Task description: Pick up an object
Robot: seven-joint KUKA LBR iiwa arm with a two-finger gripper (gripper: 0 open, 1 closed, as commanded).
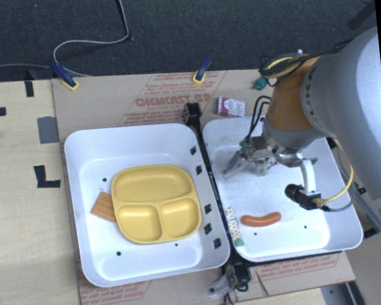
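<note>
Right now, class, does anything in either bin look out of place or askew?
Yes: a tan cracker lies tucked partly under the yellow divided plate in the left bin, rather than on it.

Single fixed camera above the surface (pixel 22 220), looking down at a slant from moderate height, both white bins (pixel 83 160) fully in frame side by side, dark floor along the top edge, the arm (pixel 347 98) entering from the right.

Grey arm (pixel 353 91); orange band (pixel 290 104); yellow cables (pixel 340 190)
</note>
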